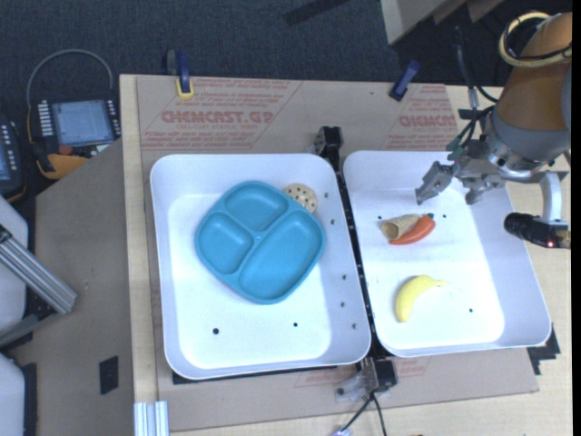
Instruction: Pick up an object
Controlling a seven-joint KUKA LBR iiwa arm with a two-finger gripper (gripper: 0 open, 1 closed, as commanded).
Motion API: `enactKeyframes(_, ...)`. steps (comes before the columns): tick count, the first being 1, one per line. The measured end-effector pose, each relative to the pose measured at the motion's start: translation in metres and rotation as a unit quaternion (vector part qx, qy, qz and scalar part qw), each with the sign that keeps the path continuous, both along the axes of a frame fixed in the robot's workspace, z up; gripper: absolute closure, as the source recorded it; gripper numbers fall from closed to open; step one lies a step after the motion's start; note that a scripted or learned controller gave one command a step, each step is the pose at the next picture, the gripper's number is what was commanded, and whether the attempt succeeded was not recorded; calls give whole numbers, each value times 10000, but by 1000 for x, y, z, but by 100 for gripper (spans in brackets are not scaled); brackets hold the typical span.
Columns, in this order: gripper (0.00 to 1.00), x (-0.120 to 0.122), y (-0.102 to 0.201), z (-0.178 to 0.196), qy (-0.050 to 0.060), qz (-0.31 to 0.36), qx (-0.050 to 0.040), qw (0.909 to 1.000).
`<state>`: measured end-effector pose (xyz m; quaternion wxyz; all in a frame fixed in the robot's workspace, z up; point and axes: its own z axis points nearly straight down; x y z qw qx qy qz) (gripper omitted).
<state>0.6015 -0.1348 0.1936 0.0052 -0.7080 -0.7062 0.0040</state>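
Gripper (452, 181) spread, holding nothing, poised over right bin (508, 330) just above cone (399, 226) and pepper (417, 232); banana (411, 296) apart

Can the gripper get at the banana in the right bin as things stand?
Probably yes. The banana lies alone on bare floor of the right bin, nothing over it, and the gripper hangs above that bin.

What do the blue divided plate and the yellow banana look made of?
Blue divided plate: likely moulded plastic, one even colour, smooth rounded compartments, soft sheen. Yellow banana: probably a plastic toy, with uniform bright yellow skin and no spots; real fruit cannot be ruled out.
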Motion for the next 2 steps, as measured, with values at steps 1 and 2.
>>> enactKeyframes(1, 0, 3, 0, 7, -68, 13, -10, 10000)
enactKeyframes(2, 0, 6, 10, -48, -28, 20, 1, 10000)
